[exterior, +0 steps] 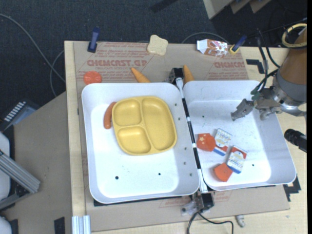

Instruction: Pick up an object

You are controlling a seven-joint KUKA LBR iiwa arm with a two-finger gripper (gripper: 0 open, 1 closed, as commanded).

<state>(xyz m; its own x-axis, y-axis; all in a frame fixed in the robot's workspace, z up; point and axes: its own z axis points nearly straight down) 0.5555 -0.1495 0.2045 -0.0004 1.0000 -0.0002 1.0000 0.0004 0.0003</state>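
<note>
A brown worktop [122, 62] on dark carpet [44, 13] bears two white bins. The end effector [248, 109] hangs over the right bin's [219, 99] far side, fingers spread, holding nothing. Small packets [223, 138] and red pieces [205, 142] lie nearer its front edge, apart from it.

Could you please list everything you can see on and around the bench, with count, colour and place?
Bins: 2, white, side by side on the bench.
Divided plate: 1, yellow, left bin.
Hot dog: 1, red-orange, left bin, beside the plate's left edge.
Small cartons: 2, white with red and blue, right bin.
Flat pieces: 2, orange-red, right bin.
Bread slice: 1, tan, behind the bins.
Carrots: 2, orange, behind the bins.
Gripper: 1, grey, above the right bin, holding nothing.
</note>
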